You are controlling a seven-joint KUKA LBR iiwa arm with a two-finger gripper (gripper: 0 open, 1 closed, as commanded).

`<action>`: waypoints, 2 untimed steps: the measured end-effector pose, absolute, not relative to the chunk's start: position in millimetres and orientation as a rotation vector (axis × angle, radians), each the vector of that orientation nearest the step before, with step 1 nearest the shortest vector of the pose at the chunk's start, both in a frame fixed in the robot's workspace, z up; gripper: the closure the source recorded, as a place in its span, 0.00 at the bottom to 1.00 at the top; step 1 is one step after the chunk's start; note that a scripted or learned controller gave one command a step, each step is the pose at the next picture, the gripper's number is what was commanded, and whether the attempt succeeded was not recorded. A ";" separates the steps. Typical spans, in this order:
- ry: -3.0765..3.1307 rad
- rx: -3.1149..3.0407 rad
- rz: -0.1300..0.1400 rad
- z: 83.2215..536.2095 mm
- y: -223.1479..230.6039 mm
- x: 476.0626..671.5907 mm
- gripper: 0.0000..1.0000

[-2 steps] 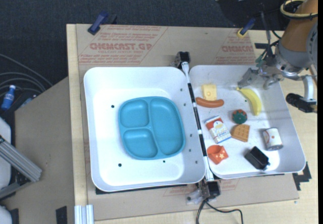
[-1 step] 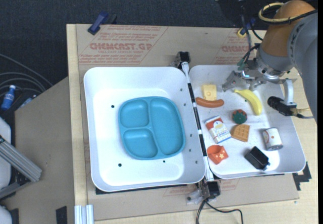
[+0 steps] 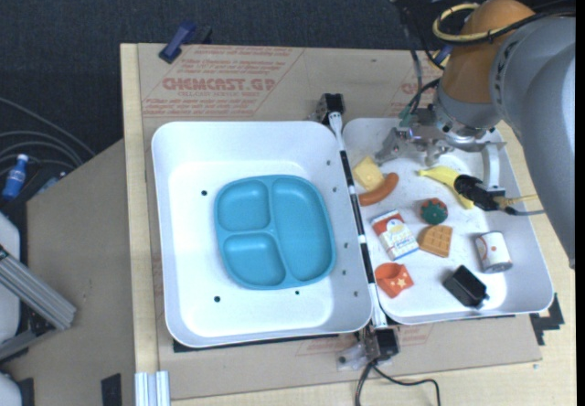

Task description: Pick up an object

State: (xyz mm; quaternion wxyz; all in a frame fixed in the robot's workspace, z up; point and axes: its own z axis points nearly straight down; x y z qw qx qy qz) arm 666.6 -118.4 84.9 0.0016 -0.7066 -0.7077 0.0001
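Hovering at the upper right of the frame, the gripper sits low over the back of the right bin, likely lining up a pick; whether it is wide or narrow I cannot tell. Nearest it lies one banana, with one cheese wedge and one sausage just left. One blue divided plate rests in the left bin, probably as a drop spot.

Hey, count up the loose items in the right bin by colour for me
Yellow: 2, cheese wedge, banana
Orange or red: 4, sausage, waffle, carton, red piece
Green: 1
White: 1, can
Black: 1, block
Total: 9
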 end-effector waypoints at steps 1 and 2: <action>-2.219 -2.221 0.002 84.3 -113.9 586.1 0.00; -2.221 -2.219 0.001 84.8 -101.1 666.5 0.00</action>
